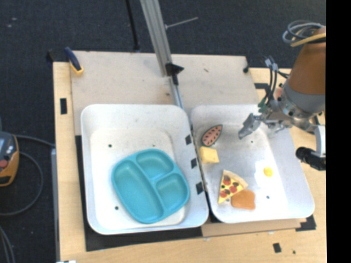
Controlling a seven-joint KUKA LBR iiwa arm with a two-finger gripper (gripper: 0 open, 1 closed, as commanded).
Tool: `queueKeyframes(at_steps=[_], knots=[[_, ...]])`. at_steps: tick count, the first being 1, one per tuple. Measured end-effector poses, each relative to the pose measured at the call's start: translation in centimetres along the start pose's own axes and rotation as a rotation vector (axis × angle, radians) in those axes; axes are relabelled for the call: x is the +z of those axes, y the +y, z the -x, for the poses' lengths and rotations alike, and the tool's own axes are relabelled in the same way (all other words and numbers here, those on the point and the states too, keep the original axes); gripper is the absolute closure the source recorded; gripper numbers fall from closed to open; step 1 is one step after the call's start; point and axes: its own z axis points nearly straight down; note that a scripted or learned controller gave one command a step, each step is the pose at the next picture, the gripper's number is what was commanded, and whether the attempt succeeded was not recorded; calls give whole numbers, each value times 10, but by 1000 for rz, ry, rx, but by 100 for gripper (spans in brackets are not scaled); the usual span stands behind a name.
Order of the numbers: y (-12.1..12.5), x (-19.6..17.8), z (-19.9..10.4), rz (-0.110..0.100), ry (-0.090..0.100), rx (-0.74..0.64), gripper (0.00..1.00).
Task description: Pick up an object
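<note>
Two shallow white bins sit side by side on a bench, seen from above. The left bin (93,119) holds a blue divided plate (151,185) in the lower centre of the frame. The right bin (290,169) holds the candidates for picking: a reddish oval toy (212,135), a yellow block (209,156), a pizza slice (230,186) touching an orange piece (243,200), and a small yellow item (267,172) set apart. The gripper (248,126) enters from the right and hangs over the right bin's upper part, near the oval toy. Nothing sits between its fingers; whether they are spread or closed is too blurred to tell, probably poised before a descent.
</note>
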Motion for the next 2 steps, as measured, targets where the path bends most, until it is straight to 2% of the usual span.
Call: queueKeyframes(at_steps=[2], knots=[[9,123,1,0,1,2,0]])
